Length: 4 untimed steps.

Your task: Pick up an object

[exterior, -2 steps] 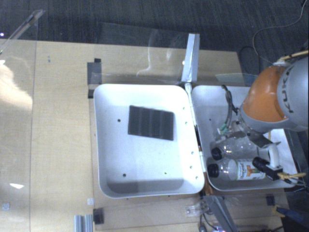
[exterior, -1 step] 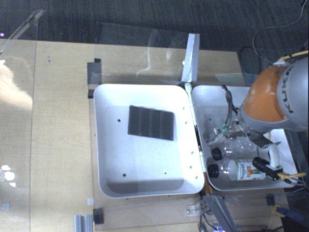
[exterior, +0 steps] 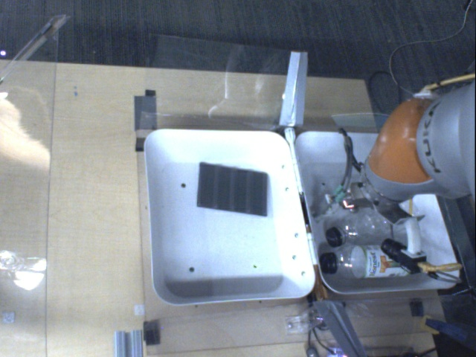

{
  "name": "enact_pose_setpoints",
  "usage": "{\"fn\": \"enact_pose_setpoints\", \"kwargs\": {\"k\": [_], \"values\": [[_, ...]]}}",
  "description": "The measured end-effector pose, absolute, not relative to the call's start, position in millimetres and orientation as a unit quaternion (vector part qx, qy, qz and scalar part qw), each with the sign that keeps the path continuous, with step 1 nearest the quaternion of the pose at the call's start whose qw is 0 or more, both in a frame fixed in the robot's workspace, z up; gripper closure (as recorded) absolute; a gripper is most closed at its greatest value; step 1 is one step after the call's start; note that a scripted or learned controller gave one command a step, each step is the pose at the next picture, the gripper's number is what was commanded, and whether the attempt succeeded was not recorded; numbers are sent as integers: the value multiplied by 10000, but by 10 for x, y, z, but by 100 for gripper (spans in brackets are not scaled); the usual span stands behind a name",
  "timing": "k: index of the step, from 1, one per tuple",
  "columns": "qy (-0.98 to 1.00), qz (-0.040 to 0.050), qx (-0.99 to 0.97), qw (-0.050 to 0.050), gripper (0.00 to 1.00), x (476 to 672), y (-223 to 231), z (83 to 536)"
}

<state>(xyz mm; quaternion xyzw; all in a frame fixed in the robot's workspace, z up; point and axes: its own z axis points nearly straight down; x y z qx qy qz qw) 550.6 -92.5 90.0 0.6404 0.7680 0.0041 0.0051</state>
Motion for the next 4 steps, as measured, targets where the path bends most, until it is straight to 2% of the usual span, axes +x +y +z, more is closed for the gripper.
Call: {"fn": "enact_pose_setpoints", "kwargs": {"k": [1, 2, 3, 4], "values": [[7686, 73, 6396, 94, 100, 5543, -921, 1028], [7686, 73, 6396, 93, 0, 5542, -921, 1028], [6039, 62, 7970, 53, 0, 5366, -1222, 898], [6841, 42, 7293, 55, 0, 5848, -1020, 891]]}}
